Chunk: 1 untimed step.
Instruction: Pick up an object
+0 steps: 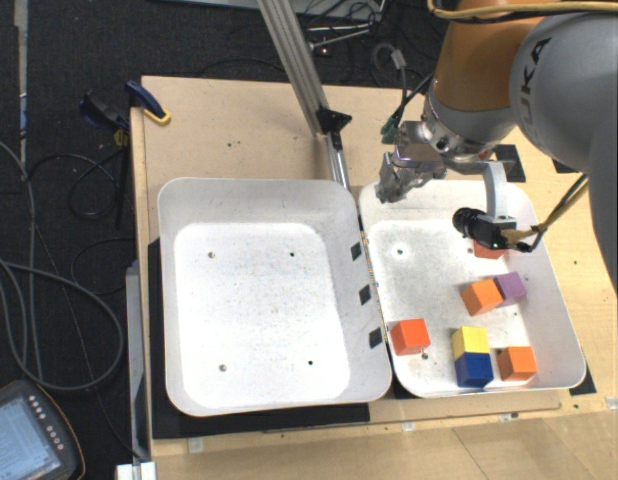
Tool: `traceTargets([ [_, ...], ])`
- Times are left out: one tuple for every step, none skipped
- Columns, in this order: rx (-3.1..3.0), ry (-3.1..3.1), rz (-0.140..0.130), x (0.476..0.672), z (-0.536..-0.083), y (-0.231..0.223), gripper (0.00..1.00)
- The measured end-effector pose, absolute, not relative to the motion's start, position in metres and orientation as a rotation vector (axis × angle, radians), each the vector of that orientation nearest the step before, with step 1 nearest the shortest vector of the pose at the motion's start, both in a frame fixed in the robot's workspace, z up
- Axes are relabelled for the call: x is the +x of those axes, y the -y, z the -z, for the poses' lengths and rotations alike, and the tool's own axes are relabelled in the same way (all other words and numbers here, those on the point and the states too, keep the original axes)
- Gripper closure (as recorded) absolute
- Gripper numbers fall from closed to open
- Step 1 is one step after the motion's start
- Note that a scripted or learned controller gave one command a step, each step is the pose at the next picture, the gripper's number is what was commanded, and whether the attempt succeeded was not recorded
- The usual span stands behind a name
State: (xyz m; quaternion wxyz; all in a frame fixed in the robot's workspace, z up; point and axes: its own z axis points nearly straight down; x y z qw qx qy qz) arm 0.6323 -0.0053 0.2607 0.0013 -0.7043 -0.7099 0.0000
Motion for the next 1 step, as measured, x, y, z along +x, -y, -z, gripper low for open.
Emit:
traceTargets([
  [-2.210,2.227,-0.001,0.6174,-0.2467,-0.0543,1.00],
])
